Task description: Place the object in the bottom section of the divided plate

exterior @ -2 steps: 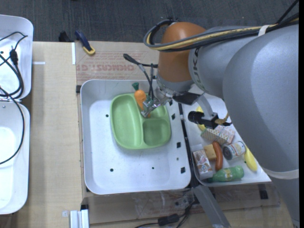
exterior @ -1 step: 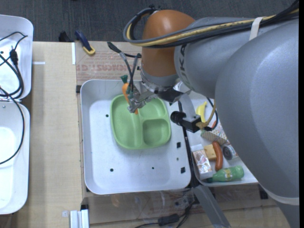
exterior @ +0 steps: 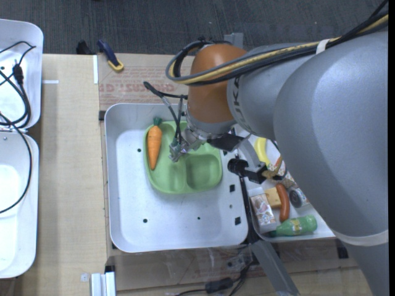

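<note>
Your end effector [exterior: 178, 151] hovers over the green divided plate [exterior: 207, 176], its grip unreadable, while the carrot [exterior: 153, 144] already lies in one section.

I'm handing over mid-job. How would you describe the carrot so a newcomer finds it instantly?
Start at the white bin on the left of the camera view and find the green divided plate near its top edge. The carrot lies lengthwise in the plate's left section, just left of the tool. It is the only orange, tapered item with a green leafy top inside that bin.
</note>
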You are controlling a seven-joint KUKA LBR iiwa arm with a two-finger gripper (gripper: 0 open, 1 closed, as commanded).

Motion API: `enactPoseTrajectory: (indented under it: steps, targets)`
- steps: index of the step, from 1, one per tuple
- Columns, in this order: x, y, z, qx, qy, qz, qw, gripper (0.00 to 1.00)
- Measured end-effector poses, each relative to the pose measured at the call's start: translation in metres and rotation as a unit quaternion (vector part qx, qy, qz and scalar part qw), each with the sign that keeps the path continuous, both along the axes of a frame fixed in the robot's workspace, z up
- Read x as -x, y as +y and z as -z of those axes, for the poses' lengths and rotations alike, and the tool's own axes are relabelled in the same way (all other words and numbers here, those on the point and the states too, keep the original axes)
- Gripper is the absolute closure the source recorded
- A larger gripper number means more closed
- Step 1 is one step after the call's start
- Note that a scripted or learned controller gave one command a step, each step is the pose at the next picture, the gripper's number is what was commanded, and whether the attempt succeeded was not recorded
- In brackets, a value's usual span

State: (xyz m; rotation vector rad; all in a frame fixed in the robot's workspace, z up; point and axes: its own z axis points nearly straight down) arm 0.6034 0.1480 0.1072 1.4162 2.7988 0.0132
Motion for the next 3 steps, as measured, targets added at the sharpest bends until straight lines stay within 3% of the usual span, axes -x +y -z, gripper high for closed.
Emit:
enactPoseTrajectory:
  steps: [1,2,3]
  targets:
    - [0.004,-0.003,0.009,0.0036,0.006,0.000,1.0000,0.00]
    - [0.016,-0.006,-0.183,0.0041,0.005,-0.048,0.9988,0.00]
    - [0.044,-0.042,-0.153,0.0042,0.007,-0.080,0.9967,0.00]
